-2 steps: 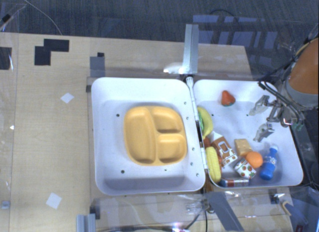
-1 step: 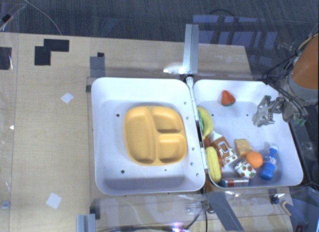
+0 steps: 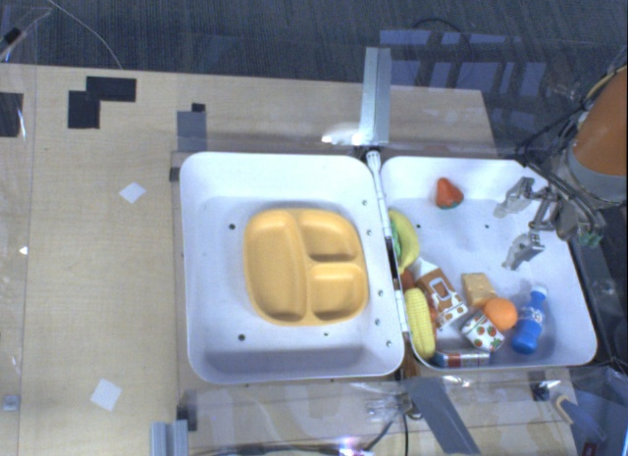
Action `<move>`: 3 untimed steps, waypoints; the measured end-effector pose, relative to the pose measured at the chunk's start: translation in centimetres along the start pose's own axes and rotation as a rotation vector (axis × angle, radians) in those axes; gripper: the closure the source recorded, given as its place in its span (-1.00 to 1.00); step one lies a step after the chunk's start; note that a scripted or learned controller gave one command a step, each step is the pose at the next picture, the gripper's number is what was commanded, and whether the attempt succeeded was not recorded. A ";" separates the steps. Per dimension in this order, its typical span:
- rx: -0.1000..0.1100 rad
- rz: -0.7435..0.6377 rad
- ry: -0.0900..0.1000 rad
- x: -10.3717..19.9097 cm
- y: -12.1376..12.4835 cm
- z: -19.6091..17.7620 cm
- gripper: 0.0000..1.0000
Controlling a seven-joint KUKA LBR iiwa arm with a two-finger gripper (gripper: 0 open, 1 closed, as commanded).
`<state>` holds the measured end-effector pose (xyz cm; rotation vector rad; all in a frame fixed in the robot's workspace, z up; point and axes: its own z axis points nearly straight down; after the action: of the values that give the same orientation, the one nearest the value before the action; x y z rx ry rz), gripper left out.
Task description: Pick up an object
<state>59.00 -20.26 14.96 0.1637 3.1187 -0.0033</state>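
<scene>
Pincer (image 3: 522, 219) spread wide, grasping nothing, poised over bare floor of right bin (image 3: 471, 172) near its far right corner | left bin (image 3: 196, 248) carries yellow tray (image 3: 304, 266) | pickable items crowd right bin's near edge: banana (image 3: 403, 238), corn (image 3: 419, 313), blue bottle (image 3: 529, 322), orange ball (image 3: 500, 313), strawberry (image 3: 448, 192) apart | progress: nothing lifted yet, descent and grasp remain

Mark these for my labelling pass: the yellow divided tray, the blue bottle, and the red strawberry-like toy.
yellow divided tray (image 3: 305, 266), camera view, on the ridge between its compartments.
blue bottle (image 3: 529, 327), camera view, mid-body.
red strawberry-like toy (image 3: 448, 193), camera view, centre of its red body.
</scene>
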 end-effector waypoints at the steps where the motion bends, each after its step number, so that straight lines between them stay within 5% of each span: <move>1: 0.000 0.201 0.010 0.8 -0.3 0.9 -1.00; 3: 0.004 0.788 0.011 0.2 -0.3 -0.1 -1.00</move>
<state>58.76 -20.50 15.07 1.3532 2.8269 0.0023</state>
